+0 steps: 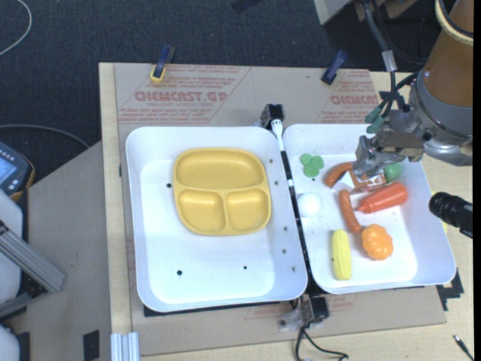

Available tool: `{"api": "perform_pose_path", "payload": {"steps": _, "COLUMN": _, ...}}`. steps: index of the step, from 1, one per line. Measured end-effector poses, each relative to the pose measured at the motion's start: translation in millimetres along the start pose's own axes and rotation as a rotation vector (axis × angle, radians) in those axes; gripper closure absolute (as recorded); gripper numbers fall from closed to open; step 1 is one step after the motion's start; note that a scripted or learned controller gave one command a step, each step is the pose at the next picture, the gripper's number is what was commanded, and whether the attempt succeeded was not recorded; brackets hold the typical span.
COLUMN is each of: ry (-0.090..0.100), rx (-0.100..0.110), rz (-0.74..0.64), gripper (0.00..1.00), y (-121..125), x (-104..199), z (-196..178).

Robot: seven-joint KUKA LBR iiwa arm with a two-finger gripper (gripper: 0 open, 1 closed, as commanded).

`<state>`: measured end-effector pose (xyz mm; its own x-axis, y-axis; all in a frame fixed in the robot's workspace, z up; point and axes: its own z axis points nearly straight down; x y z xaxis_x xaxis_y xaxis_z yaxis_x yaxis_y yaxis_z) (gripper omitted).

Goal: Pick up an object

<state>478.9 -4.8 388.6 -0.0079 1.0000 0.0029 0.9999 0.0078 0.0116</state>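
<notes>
Orange and green toy foods are lying scattered in the right bin (432, 273), and I am reaching in among them from the right side. I am hanging my pincer (373, 173) low over the bin's upper middle, just above the cluster where a small orange-red piece (336, 174) and a carrot (384, 198) are lying close together. Whether it is parted or closed on anything, I cannot tell from this angle; the metal body is hiding the tips, and something orange and white is showing right beneath it that I cannot name.

By my judgement the pick is not yet done: every item I can make out is resting on the bin floor, nothing is visibly lifted. What is left is a secure grasp and a lift.

Likely targets are sitting just beside the pincer. The carrot is looking smooth and tapered with a green top (393, 171), lying at a slant. A sausage (348, 211) is lying just left of it, a corn cob (341, 254) and a small pumpkin (376, 242) nearer the front, a green sprig (311, 162) and a white ball (309, 204) by the left wall. Over in the left bin (150, 201) a yellow divided tray (222, 189) is sitting alone.
</notes>
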Motion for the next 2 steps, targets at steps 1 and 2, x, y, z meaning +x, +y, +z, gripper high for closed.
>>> {"api": "perform_pose_path", "payload": {"steps": 1, "ry": -0.005, "rx": 0.008, "rz": 0.01, "gripper": 1.0, "y": 1, "x": -27, "z": 0}}
{"api": "perform_pose_path", "payload": {"steps": 2, "ry": -0.003, "rx": 0.006, "rz": 0.005, "gripper": 1.0, "y": 1, "x": 3, "z": -25}}
